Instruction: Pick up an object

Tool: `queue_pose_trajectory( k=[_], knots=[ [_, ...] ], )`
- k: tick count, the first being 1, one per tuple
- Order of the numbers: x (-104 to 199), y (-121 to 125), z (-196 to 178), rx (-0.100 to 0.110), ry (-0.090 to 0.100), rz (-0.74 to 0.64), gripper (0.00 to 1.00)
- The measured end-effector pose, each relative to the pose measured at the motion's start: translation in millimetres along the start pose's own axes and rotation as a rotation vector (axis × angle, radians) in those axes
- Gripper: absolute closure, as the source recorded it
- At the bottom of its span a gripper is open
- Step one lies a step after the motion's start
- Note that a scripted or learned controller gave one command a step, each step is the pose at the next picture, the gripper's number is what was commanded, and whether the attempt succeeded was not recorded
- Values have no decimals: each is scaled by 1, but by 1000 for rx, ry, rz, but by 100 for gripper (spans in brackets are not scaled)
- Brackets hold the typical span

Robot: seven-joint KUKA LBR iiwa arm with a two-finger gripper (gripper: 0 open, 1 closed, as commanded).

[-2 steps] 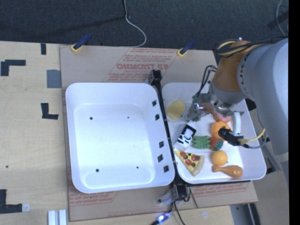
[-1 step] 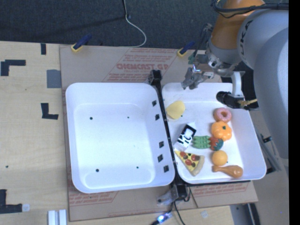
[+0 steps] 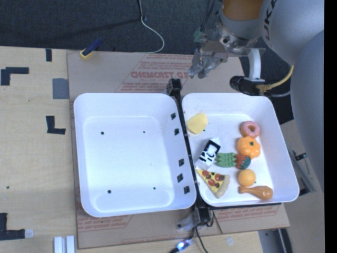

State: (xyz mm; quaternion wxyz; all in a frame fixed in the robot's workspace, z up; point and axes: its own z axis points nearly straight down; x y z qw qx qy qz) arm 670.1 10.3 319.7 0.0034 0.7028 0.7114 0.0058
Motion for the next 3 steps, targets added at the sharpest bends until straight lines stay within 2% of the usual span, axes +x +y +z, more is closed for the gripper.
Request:
queue_pose_trajectory(
  k=[1,2,3],
  knots=[
    [79,1,-225,-5,0,4,100],
    [75,2,-214,14,-5,10,0],
    [137,-112,-217,17,-2,2,0]
  ],
)
